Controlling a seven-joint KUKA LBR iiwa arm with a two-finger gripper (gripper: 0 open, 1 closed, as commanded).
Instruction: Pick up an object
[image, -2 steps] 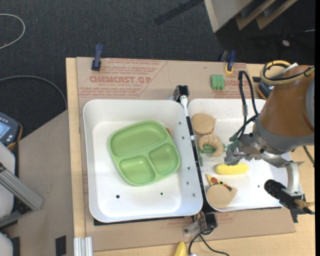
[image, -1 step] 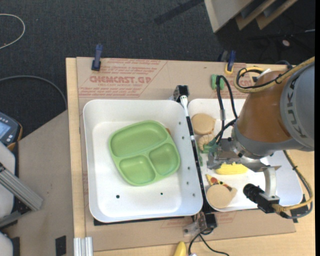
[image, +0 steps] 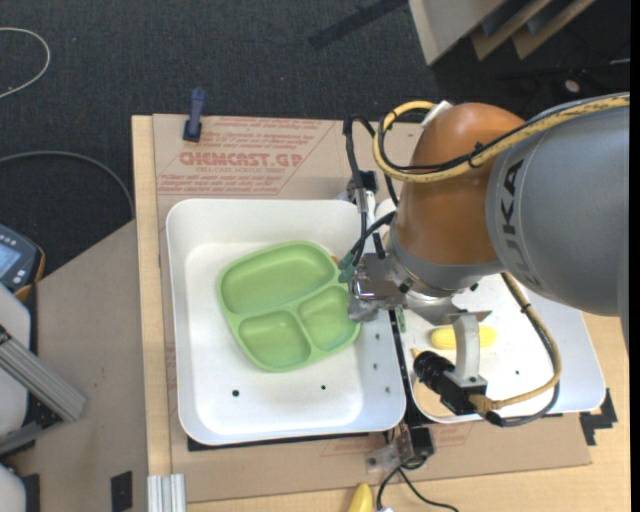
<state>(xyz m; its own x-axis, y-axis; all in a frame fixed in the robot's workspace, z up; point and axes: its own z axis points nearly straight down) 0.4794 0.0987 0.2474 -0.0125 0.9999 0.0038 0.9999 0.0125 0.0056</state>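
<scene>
Yellow object lies in the right bin, just beside the arm's wrist. Beyond, the gripper hangs over the divide, at the green tray's right edge in the left bin; its grip I cannot tell.

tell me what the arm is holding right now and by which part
It cannot be told. The gripper sits at the right rim of the green divided plate in the left bin, but the wrist hides the contact.

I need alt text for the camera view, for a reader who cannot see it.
A grey arm with an orange band reaches in above two white bins. The left bin holds a green divided plate; a yellow object lies in the right bin.
</scene>
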